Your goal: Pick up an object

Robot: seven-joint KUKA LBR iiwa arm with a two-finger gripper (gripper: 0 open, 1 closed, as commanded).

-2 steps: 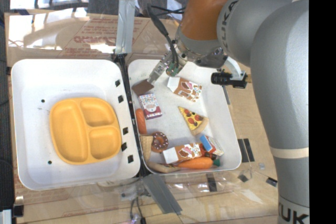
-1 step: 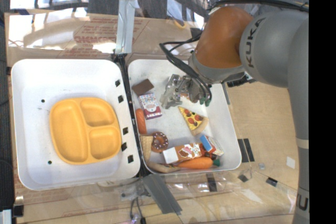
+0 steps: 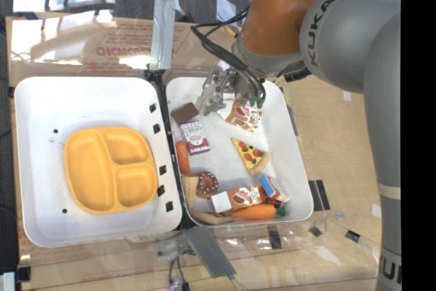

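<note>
Orange and glossy, a toy carrot (image 3: pixel 253 212) lies along the near wall of the right bin (image 3: pixel 297 167), packed tight with a small white block (image 3: pixel 220 202), a printed packet (image 3: pixel 246 196), a blue-and-red box (image 3: pixel 273 188) and a chocolate doughnut (image 3: pixel 207 183). That near corner is the risky one — five pieces touching or overlapping, so a grab there could lift two at once or wedge a piece against the wall.

Further back the toys spread out: one pizza slice (image 3: pixel 249 155) alone in the middle, one sausage (image 3: pixel 183 157) against the dividing wall, one pink-labelled carton (image 3: pixel 195 137), one brown square (image 3: pixel 184 112). Farthest in sits a second printed packet (image 3: pixel 244 116), just beside the pincer (image 3: pixel 219 93), which hangs low at the bin's far end. Whether it is released or clenched I cannot tell; nothing visibly sits in it.

The packet looks the likeliest target. It lies flat and thin, so a closing pincer may slide over it or nudge it away — and the far wall leaves little room.

The left bin (image 3: pixel 41 99) holds one yellow divided tray (image 3: pixel 109 168) with three compartments.
</note>
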